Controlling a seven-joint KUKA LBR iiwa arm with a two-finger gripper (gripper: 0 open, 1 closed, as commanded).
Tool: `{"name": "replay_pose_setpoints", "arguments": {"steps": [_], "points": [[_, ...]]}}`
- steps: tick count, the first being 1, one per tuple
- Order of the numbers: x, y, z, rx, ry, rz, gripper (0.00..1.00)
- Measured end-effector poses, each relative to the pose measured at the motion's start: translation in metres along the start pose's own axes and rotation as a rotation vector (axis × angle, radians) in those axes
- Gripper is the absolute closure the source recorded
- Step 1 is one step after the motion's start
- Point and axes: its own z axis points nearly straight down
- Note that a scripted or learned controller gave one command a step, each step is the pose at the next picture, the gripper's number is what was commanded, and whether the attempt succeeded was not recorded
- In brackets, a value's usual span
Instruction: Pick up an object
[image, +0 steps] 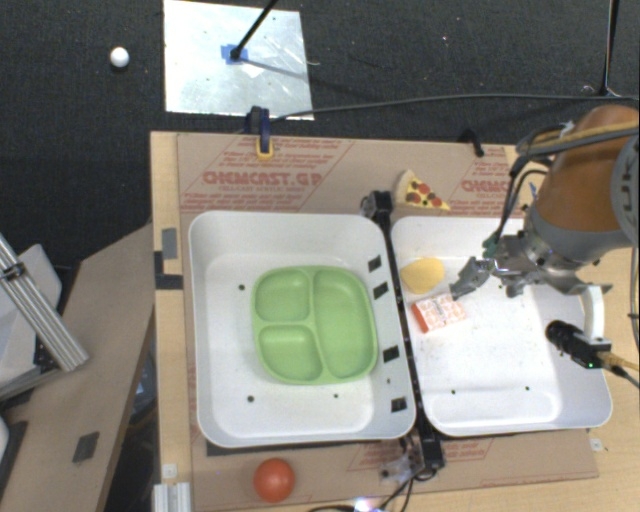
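Orange ball (273, 479): we log it nearest the camera, on the surface (330, 170) in front of the left bin, outside both bins.
Left bin (215, 330): shallow, white; it holds a pale green divided tray (314, 324) with three compartments, lying flat near the middle.
Right bin (500, 400): shallow, white, joined to the left bin along a black clipped seam.
Red-and-white packet (439, 314): we find it flat on the right bin's floor, toward the bin's left side, just below the yellow item.
Yellow item (423, 272): rounded, pale yellow, on the right bin's floor near its far left corner, close beside the packet.
Tool (466, 282): we see it low over the right bin, just right of the yellow item and above the packet; nothing shows between its fingers, and we cannot tell whether they are spread or pressed together.
Arm (585, 180): grey with an orange band, reaching in from the right.
Pizza-slice toy (422, 192): on the surface behind the right bin.
White ball (120, 57): farthest back, on the dark ground at far left.
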Motion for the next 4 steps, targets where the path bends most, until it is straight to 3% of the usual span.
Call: {"name": "replay_pose_setpoints", "arguments": {"steps": [1, 3, 4], "points": [[0.000, 0.003, -0.008, -0.014, -0.001, -0.002, 0.00], [0.016, 0.000, 0.106, -0.012, -0.001, 0.000, 0.00], [0.016, 0.000, 0.112, -0.013, -0.001, 0.000, 0.00]]}}
